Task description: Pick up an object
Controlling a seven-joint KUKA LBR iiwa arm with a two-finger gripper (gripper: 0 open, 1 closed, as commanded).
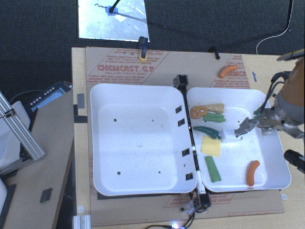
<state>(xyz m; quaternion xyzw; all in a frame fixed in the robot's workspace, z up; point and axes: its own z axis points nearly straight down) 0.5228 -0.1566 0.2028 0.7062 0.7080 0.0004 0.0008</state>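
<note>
My gripper [243, 128] hangs over the middle of the right bin [274, 175], reaching in from the right, with nothing seen between its fingers. To its left lie a yellow block [211, 146], a dark green piece [208, 130], a green piece [214, 119] and a pretzel-shaped orange thing [198, 111] beside a tan bar [214, 108]. A green stick [212, 168] lies near the front of this bin and an orange sausage [252, 172] sits at the front right.
The left bin [138, 142] stands beside the right one, joined by black clips. Another orange sausage [228, 71] lies on the board behind the right bin. A yellow and blue clamp [142, 49] sits at the back edge.
</note>
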